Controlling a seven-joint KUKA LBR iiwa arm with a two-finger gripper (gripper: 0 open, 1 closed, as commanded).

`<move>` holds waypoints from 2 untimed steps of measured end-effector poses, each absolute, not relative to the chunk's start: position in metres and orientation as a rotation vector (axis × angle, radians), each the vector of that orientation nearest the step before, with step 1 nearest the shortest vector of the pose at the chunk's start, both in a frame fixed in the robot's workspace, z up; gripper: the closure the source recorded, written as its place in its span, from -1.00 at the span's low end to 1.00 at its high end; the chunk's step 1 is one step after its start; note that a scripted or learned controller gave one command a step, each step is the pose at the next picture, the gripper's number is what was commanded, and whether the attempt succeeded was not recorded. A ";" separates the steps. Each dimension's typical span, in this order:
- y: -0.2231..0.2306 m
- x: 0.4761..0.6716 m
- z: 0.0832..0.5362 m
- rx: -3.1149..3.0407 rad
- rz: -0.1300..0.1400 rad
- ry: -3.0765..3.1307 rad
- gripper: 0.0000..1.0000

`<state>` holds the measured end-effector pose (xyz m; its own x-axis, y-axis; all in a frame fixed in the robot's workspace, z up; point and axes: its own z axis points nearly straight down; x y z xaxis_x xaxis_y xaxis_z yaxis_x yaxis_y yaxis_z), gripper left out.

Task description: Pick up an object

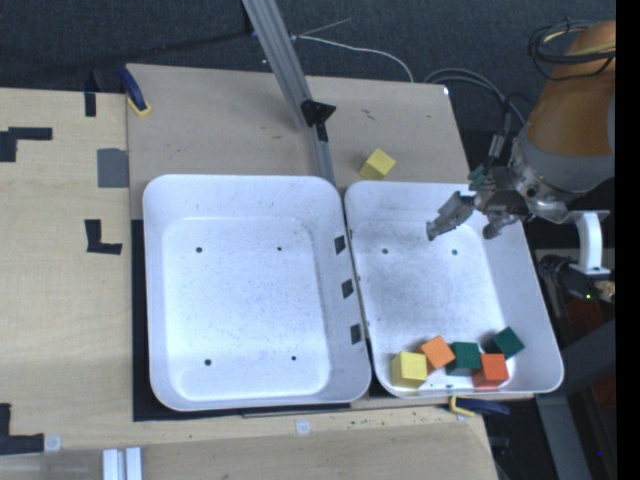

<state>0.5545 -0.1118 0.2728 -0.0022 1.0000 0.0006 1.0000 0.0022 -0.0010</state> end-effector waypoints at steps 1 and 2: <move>-0.044 0.589 0.225 -2.209 0.004 -2.226 -1.00; -0.001 0.613 0.189 -2.213 0.004 -2.226 -1.00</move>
<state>0.6135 -0.0006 0.1892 -0.0059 1.0000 0.0002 1.0000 0.0059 -0.0039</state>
